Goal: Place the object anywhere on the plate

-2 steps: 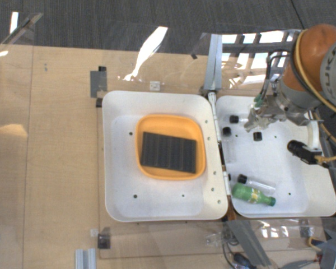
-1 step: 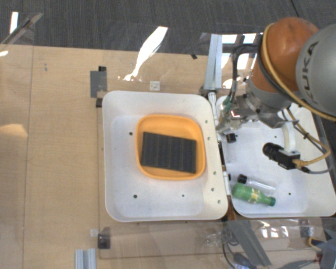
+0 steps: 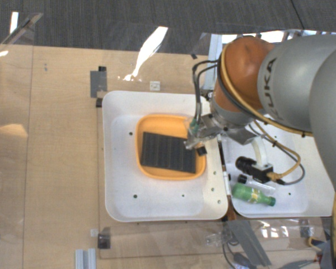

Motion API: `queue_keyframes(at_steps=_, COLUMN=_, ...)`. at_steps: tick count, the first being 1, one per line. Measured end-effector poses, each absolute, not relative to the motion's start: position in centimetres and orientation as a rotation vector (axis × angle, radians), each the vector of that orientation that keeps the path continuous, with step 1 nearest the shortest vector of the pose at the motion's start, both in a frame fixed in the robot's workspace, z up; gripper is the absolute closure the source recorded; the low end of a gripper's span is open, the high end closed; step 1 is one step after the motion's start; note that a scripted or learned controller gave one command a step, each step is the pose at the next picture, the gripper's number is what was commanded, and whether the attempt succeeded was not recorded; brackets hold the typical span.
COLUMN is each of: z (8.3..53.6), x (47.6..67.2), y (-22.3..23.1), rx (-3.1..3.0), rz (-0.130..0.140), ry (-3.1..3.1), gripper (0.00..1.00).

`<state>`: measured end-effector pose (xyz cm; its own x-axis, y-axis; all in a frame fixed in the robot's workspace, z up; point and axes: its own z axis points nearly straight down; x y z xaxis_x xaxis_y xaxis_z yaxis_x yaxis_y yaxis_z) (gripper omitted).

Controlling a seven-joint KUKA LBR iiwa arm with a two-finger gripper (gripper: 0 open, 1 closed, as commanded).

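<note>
The gripper [image 3: 195, 140] is hovering at the right rim of the orange plate [image 3: 147, 171], where a dark ribbed object [image 3: 167, 152] is lying, suggesting placement is nearly complete.

Legible marking: the letters "KUKA", dark on grey, run vertically down the arm casing [image 3: 302, 88] at 2 o'clock in the camera view, partly cut by the orange band. No other text is readable.
</note>
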<state>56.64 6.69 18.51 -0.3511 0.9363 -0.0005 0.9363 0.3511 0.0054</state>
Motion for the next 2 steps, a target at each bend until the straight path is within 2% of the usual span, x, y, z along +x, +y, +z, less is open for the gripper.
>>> queue_keyframes(at_steps=1, z=18.5, x=56.7, y=6.6, rx=1.789, rz=0.007, ry=2.578, gripper=0.0)
queue_keyframes(at_steps=2, z=18.5, x=66.5, y=2.1, rx=1.911, rz=0.005, ry=2.489, gripper=0.0)
